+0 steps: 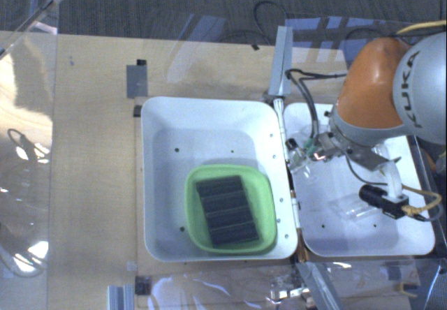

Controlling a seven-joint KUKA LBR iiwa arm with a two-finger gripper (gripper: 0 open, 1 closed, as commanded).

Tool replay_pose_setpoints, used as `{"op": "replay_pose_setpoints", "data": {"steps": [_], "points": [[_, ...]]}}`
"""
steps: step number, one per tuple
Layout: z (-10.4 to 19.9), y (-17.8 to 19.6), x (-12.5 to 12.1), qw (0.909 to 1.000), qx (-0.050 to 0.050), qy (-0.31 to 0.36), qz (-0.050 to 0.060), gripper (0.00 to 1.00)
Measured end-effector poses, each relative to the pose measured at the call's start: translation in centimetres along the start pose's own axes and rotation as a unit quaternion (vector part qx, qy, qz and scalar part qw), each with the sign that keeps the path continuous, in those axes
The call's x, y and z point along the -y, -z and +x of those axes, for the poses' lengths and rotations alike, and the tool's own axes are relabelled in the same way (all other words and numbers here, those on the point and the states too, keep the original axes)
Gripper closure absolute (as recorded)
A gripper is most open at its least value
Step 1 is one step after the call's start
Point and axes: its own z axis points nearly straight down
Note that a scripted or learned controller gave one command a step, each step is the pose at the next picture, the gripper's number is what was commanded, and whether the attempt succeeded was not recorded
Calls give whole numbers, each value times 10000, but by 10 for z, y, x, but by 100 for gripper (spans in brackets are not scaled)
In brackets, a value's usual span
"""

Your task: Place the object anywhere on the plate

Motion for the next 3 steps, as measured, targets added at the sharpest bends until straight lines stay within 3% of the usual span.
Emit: {"op": "replay_pose_setpoints", "data": {"steps": [1,2,3], "points": [[37,0,21,9996,-1,272,-3,100],[37,1,21,9996,-1,269,-3,0],[38,10,13,9996,2,265,-9,0]]}}
